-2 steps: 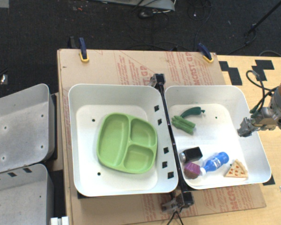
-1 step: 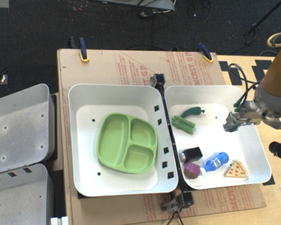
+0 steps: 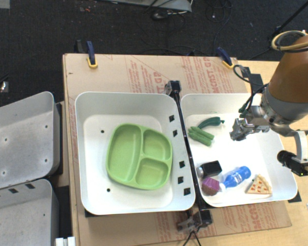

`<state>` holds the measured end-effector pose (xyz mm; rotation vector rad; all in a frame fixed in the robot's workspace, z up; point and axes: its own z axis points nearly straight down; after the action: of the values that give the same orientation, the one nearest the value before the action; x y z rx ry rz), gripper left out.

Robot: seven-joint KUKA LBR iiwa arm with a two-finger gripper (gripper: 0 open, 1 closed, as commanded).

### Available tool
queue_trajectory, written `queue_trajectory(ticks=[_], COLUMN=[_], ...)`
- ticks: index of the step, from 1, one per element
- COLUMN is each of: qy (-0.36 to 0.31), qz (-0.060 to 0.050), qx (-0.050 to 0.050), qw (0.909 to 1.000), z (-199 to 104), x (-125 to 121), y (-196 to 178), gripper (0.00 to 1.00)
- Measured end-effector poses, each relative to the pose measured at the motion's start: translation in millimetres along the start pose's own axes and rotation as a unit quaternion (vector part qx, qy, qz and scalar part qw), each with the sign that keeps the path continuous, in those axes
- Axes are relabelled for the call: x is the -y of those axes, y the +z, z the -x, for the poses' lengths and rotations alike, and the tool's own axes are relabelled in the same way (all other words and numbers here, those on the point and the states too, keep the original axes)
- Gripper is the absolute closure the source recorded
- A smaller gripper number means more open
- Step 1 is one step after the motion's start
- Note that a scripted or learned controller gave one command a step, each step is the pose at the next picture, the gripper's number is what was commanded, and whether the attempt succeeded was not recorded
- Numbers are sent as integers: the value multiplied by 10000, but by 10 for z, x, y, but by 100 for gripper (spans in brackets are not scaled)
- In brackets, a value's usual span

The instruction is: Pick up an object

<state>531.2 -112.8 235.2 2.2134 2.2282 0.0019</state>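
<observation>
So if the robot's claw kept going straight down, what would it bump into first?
Probably just the bare white floor of the right bin. The gripper hangs right of the green bean pods, seemingly over none of the toys, though depth is uncertain.

The arm (image 3: 292,81) reaches in from the right, its gripper (image 3: 239,129) pointing down and left.

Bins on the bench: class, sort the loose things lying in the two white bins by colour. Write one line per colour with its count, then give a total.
Green: 3, the divided plate, the bean pods, the dark green pepper
Black: 1, the block
Purple: 1, the round piece
Blue: 1, the bottle
Orange: 1, the pizza slice
Total: 7
</observation>
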Motion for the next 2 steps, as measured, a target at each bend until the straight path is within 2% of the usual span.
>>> queue_trajectory(ticks=[1, 2], qy=[-4, -4], qz=[2, 3], qx=[-1, -4], qw=[10000, 10000], z=[-407, -892], x=[-233, -352], y=[19, -56], gripper=[100, 100])
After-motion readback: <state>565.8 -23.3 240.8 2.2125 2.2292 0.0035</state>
